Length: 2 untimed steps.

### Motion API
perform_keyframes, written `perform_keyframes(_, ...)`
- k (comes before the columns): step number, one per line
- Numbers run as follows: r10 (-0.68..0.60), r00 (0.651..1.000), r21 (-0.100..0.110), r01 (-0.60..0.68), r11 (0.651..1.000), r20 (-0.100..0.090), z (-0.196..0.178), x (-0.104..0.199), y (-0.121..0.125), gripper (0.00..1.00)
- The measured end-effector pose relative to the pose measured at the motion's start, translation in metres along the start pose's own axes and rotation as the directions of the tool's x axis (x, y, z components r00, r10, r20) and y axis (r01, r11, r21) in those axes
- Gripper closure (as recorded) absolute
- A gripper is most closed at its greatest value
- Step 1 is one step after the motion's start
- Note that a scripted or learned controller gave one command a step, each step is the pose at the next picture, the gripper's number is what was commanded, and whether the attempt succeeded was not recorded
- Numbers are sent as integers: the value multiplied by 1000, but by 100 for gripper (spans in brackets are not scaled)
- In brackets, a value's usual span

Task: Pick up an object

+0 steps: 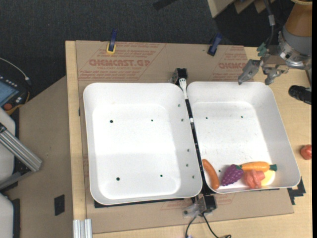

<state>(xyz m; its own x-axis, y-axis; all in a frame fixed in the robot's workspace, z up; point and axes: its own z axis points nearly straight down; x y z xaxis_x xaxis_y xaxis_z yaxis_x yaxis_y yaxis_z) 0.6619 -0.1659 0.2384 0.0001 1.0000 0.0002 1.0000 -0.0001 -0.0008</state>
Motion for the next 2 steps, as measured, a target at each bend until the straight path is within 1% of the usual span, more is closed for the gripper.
perform_keyframes(1,5,1000,2,-5,1000,1,-13,-62,-43,0)
perform_keyframes(2,3,1000,-11,-3,1000,5,-110,-58,-116,0)
